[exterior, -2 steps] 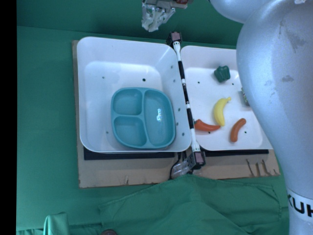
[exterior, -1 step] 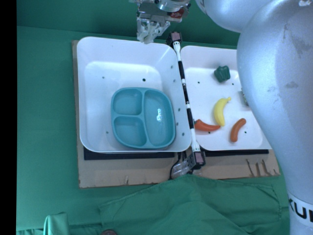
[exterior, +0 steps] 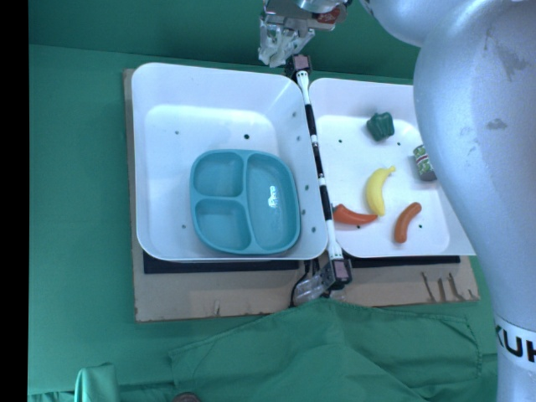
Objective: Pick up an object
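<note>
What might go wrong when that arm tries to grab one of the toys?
The gripper hangs above the far rim of the left bin, well away from the toys. The carrot lies against the divider, leaving little finger room. The banana and sausage are rounded and may slip.

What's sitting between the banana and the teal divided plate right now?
In the camera view, the orange chili pepper lies by the banana, then the black-and-white divider where the two bins meet, then bare white floor of the left bin up to the teal plate.
</note>
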Robot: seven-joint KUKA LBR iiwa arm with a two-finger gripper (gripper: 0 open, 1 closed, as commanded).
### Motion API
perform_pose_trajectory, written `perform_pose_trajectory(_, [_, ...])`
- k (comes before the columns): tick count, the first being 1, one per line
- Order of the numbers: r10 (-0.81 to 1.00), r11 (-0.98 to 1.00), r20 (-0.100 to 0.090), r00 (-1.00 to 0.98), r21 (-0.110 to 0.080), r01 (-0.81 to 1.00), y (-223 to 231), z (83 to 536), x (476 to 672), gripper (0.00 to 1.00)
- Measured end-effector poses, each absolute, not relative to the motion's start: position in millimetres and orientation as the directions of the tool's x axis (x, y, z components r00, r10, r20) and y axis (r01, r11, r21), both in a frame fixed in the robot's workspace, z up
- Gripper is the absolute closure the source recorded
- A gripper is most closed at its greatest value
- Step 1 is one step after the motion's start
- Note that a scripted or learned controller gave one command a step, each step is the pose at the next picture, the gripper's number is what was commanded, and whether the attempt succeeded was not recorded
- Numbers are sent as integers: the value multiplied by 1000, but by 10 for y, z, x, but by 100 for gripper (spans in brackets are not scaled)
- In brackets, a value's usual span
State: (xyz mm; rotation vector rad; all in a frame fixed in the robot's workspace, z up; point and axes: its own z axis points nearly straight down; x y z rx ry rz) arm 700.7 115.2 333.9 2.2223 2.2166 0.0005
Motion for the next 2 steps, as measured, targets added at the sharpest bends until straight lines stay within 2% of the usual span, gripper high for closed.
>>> perform_pose_trajectory(1, [1000,-1,0,1,-2,1000,1616,3727,6358,100])
perform_pose_trajectory(2, [1000,-2,-1,2,2,1000,1673,3432,6822,100])
